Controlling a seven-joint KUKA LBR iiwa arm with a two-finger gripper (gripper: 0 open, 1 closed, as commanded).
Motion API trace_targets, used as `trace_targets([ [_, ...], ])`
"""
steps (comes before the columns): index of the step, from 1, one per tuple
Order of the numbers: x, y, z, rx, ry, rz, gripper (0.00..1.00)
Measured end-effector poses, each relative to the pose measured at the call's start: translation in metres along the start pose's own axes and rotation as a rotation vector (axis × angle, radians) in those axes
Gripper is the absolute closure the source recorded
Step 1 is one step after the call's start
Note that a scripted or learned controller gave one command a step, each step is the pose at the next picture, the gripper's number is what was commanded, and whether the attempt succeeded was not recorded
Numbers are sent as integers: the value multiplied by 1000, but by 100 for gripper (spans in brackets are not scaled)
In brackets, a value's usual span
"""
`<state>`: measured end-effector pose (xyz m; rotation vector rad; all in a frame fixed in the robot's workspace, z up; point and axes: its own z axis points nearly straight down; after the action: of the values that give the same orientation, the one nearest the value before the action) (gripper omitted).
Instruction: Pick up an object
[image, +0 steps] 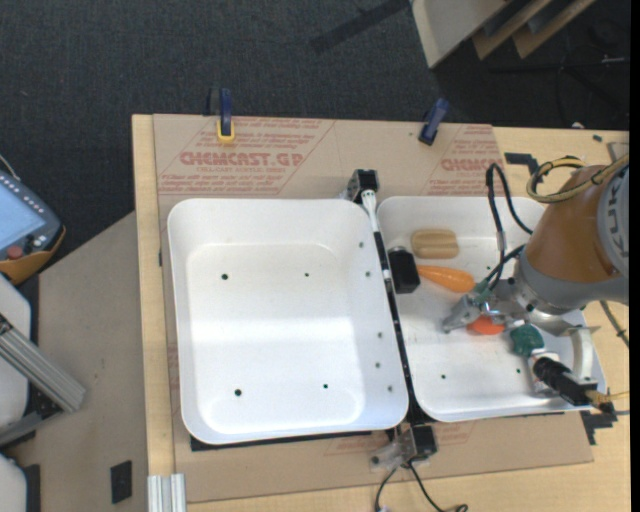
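The arm (575, 235) reaches in from the right and covers much of the right bin (470, 395), so that bin's right side is largely hidden from us. The tool (462, 318) hangs low over the middle of the bin. We cannot tell whether it is released or clenched, because it is small and blurs into what lies beneath. Just beside it, on the arm's side, sits a small red-orange piece (489, 326), touching it or nearly so; we cannot say that it is gripped. A teal-green piece (524, 340) lies half under the wrist, and its shape is unclear.

We count five loose things, all in the right bin. Besides those two there are a tan block (434, 243) near the far wall, an orange carrot-shaped piece (445, 278) just in front of it, and a black block (403, 271) against the left wall by the divide. There are two bins, and the left bin (176, 300) shows four small dark dots on its white floor. Two blue clamps (433, 120) bite the far edge of the board. Two black clamps (362, 185) sit where the bins meet, one far and one near.

The tabletop (250, 150) is a brown board with red CHEMCAST GP lettering. Around it lies dark carpet (100, 60). A blue-lit screen (15, 215) is cut off at the left edge, with an aluminium rail (40, 365) below it, and pale boards (500, 30) are cut off at the top
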<state>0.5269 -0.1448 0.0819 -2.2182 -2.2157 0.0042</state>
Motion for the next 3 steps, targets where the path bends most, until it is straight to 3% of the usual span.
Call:
trace_targets([
  [1, -1, 1, -13, -7, -3, 1, 100],
  [2, 50, 30, -2, -9, -3, -5, 100],
  [3, 125, 55, -110, -19, -1, -10, 100],
])
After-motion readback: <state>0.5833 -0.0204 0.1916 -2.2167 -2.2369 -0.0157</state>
